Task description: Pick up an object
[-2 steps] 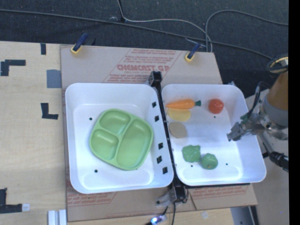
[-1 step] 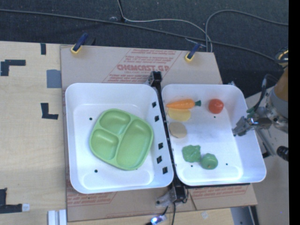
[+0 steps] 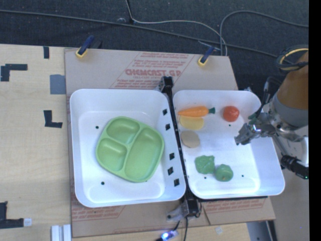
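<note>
The right bin point(image 3: 266, 179) holds an orange carrot point(image 3: 193, 112), a yellow piece point(image 3: 191, 123), a beige round piece point(image 3: 190, 139), a red tomato point(image 3: 230, 113) and two green pieces point(image 3: 204, 164) point(image 3: 223, 172). My gripper point(image 3: 244, 136) hangs over the right side of this bin, just below and right of the tomato. No object shows between its fingers. The arm's orange band point(image 3: 295, 87) is at the right edge.
The left bin point(image 3: 80, 134) holds a green divided plate point(image 3: 130, 148). A black divider point(image 3: 173, 134) runs between the bins. Both bins rest on cardboard point(image 3: 150, 69) held by yellow clamps point(image 3: 84, 48). Cables point(image 3: 175, 23) cross the dark floor behind.
</note>
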`<state>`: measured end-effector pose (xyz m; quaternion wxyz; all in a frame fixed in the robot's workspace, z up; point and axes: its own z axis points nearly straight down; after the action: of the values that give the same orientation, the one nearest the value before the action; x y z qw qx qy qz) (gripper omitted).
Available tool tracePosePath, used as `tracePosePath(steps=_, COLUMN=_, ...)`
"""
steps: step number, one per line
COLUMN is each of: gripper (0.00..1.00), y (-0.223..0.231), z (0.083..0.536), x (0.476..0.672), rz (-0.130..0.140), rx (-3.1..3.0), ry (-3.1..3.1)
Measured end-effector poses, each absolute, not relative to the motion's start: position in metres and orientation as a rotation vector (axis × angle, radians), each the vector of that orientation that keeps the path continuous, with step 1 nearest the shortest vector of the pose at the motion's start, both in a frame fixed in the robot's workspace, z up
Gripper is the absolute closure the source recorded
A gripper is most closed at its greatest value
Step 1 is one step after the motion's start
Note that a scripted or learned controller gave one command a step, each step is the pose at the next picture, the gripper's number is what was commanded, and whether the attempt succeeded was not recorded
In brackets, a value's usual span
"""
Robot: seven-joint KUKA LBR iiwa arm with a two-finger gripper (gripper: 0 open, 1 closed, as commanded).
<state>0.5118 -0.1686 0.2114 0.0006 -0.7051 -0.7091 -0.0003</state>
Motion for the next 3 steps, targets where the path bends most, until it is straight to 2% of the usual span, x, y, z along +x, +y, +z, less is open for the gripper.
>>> tracePosePath(steps=3, gripper=1.0, y=-0.006, z=0.21, x=0.546, rz=0.0, rx=-2.212, ry=-2.229)
